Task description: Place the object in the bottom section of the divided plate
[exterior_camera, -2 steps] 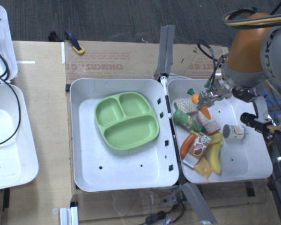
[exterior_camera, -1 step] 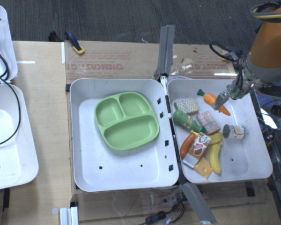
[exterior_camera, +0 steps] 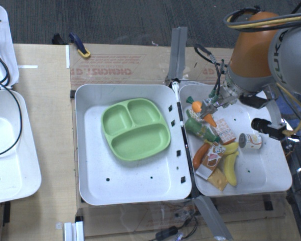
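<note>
A green divided plate (exterior_camera: 135,129) lies in the left bin (exterior_camera: 90,179), with two small sections at the back and one long section at the front; nothing lies in it. The gripper (exterior_camera: 212,103) hangs low over the back left of the right bin (exterior_camera: 271,182), right above a small orange piece (exterior_camera: 209,119) and beside an orange ball (exterior_camera: 196,106). A green bottle (exterior_camera: 199,128) lies just below it. I see nothing clearly held.
The right bin also holds a carrot (exterior_camera: 200,155), a banana (exterior_camera: 231,162), a snack packet (exterior_camera: 212,160), a printed wrapper (exterior_camera: 224,129) and a small white cup (exterior_camera: 251,141). A metal divider (exterior_camera: 178,54) rises between the bins. The arm's orange band (exterior_camera: 253,44) looms over the right bin.
</note>
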{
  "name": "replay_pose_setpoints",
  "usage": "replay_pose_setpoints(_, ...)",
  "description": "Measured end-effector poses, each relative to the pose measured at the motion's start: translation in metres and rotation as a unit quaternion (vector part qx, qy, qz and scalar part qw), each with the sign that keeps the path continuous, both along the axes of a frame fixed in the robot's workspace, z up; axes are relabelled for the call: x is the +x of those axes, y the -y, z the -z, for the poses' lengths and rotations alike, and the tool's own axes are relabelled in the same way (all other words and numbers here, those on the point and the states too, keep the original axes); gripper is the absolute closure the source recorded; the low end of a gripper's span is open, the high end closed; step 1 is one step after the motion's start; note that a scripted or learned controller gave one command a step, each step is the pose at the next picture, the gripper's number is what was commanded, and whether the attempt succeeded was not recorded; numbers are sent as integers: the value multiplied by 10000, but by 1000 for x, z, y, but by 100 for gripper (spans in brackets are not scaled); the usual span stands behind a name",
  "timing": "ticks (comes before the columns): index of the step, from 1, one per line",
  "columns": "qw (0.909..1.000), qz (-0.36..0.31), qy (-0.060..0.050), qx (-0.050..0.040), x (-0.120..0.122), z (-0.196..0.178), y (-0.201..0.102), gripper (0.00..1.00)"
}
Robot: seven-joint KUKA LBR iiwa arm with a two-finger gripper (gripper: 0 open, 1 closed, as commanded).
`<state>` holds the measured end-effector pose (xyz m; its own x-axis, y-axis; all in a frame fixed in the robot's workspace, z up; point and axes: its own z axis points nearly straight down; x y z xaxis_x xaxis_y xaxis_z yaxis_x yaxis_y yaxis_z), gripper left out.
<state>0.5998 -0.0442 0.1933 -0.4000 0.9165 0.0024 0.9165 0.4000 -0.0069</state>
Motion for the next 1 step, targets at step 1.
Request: replay_pose_setpoints(1, 9982, 596, 6, -13, -22, -60, -53, 100)
